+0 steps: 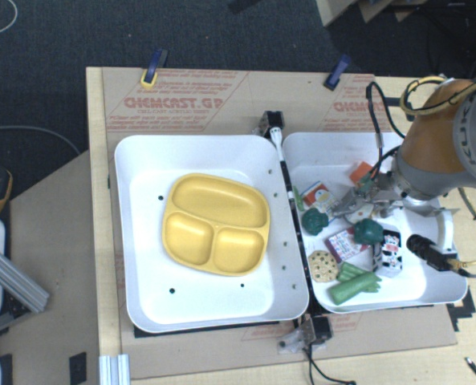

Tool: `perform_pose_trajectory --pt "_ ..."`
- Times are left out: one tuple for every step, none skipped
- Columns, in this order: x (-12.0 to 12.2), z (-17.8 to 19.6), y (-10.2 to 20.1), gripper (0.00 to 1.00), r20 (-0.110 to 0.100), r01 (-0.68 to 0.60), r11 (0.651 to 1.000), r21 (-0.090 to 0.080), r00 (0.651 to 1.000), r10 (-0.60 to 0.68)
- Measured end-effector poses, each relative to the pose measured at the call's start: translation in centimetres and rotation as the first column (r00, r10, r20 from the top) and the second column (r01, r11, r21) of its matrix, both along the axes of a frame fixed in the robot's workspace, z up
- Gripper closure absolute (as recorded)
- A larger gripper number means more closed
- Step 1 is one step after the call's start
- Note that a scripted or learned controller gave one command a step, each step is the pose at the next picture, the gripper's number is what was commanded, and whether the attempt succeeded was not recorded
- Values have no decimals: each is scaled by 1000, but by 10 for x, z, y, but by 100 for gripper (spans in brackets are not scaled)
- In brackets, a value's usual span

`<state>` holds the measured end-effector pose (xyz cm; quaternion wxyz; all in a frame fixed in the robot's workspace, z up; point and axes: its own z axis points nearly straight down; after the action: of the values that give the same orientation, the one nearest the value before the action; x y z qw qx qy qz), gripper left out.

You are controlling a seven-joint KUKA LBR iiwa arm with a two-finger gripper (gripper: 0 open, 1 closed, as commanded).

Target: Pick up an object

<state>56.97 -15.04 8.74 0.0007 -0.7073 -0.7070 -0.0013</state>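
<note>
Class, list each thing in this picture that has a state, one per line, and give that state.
Yellow tray: flat in the left bin, right way up, its three compartments bare.
Left bin: holds the tray.
Right bin: crowded with small toys.
Cookie: lying flat by the divider.
Green toy: lying on its side near the front.
Pincer: low over the toys.

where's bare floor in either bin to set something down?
Left bin: bare white strips ring the yellow divided tray, widest along the near edge and the left wall. Right bin: bare patch at the far-left corner. Crowded from the gripper down to the cookie and green toy.
</note>
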Motion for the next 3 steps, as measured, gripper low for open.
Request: perform_pose_trajectory --pt "2 13 -1 100 8 1 1000 -4 1000 -1" --pt "0 57 3 100 4 -1 1000 -5 1000 1" --pt "-3 120 5 100 7 -2 1000 -5 1000 2"
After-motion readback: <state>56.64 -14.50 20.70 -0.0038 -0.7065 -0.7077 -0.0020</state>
